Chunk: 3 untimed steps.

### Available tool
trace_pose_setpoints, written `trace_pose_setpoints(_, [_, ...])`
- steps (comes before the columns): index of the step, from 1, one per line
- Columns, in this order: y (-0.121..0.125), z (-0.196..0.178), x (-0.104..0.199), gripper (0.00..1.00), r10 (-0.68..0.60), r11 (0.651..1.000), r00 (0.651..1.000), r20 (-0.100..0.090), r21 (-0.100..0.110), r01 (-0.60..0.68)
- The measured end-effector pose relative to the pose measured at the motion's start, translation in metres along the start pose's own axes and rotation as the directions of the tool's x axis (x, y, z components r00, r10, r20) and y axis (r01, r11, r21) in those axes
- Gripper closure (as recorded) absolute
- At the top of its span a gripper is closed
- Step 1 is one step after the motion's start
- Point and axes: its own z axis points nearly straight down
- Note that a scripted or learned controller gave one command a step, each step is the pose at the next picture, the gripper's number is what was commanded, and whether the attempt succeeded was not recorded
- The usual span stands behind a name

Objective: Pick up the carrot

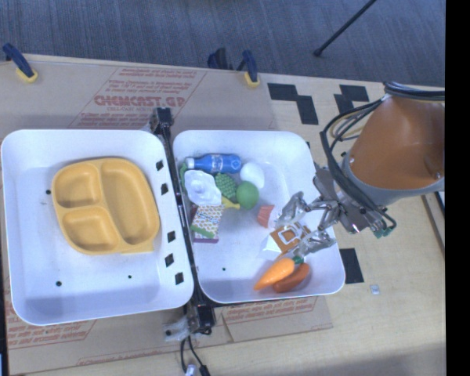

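**Gripper over right bin, carrot below it, not held**

Left bin [19,233]: I see one yellow divided tray [104,204], three compartments, nothing in them.

Right bin [243,292]: carrot [276,272] lies at the near right corner, orange with a green top, with a darker orange piece touching it on the near side. Blue bottle [215,163] on its side at the far edge, white egg-shaped item [252,173] beside it, green ball [247,195], crumpled white piece [201,187], small printed box [207,222] near the divider, small red block [265,215].

Gripper [299,227] hangs just above the carrot; fingers spread wide, nothing between them. A small orange-and-white card [286,236] sits under it.

Writing: red "CHEMCAST GP" print on the cardboard [133,92] under the bins; the rest too small to read.

Around: blue clamps [19,63] on the cardboard's far edge, black cables [341,128] off the arm's wrist
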Motion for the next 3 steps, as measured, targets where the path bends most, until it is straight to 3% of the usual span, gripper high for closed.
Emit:
trace_pose_setpoints(1, [0.0, 0.0, 0.0, 0.0, 0.0, 1.0, 1.0, 0.0, -0.001, 0.0])
trace_pose_setpoints(2, [0.038, 0.06, -0.007, 0.0, -0.127, 0.992, 0.992, -0.002, -0.003, 0.127])
trace_pose_setpoints(3, [0.075, 0.043, -0.032, 0.0, -0.071, 0.997, 0.997, 0.0, -0.001, 0.071])
